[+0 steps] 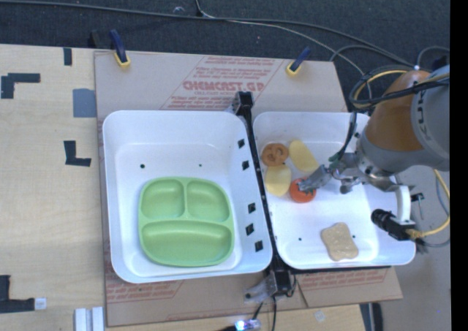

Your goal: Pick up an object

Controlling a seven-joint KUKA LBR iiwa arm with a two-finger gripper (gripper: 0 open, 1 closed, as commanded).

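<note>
One small red-orange round toy [301, 191] lies near the middle of the right white bin [365, 253], directly under the gripper [312, 180] reaching from the right edge; whether the jaws are apart or clamped cannot be told, seemingly touching it.

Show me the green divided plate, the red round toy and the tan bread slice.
green divided plastic plate [186, 221]: camera view, centre ridge where its compartments meet.
small red round toy [301, 191]: camera view, its top.
tan bread-slice toy [340, 241]: camera view, middle of its face.
</note>
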